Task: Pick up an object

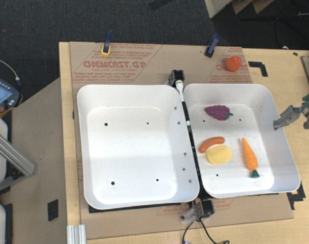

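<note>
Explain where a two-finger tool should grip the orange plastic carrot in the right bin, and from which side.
Grip the orange plastic carrot across its thicker middle, coming straight down from above. It lies flat and long, with bare bin floor on both sides, so fingers would likely close best across its narrow width.

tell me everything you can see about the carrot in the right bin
The carrot is a small toy, glossy like plastic, with an orange tapered body and a dark green stub at its near end. It lies flat on the floor of the right bin, pointing roughly away from the camera. It sits right of the yellow piece, apart from it, touching nothing else.
</note>
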Motion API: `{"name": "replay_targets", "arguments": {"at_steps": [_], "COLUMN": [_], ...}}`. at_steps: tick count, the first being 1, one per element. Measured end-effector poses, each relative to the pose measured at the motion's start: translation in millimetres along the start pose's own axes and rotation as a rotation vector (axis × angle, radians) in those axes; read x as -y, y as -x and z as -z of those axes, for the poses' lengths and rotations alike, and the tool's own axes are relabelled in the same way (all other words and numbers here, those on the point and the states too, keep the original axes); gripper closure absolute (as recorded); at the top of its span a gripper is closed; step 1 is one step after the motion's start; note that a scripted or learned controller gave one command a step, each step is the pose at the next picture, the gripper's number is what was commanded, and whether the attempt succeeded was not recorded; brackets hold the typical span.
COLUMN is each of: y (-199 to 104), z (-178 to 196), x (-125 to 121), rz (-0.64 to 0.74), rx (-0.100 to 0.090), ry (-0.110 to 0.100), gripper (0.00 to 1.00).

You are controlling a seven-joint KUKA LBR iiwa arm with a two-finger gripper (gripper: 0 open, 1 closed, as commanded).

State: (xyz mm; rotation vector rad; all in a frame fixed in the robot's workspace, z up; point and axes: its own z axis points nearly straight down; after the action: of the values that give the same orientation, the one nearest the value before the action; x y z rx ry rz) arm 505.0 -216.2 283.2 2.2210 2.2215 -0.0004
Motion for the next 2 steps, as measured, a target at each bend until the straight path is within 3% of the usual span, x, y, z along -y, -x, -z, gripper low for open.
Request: {"name": "replay_targets", "arguments": {"at_steps": [1, 2], "y": [-33, -55], "z": [-146, -200], "x": [-29, 0], "rz": [0.004, -0.002], "rx": [-0.005, -0.002], "ry": [-0.008, -0.002], "gripper": [0.0, 0.0]}}
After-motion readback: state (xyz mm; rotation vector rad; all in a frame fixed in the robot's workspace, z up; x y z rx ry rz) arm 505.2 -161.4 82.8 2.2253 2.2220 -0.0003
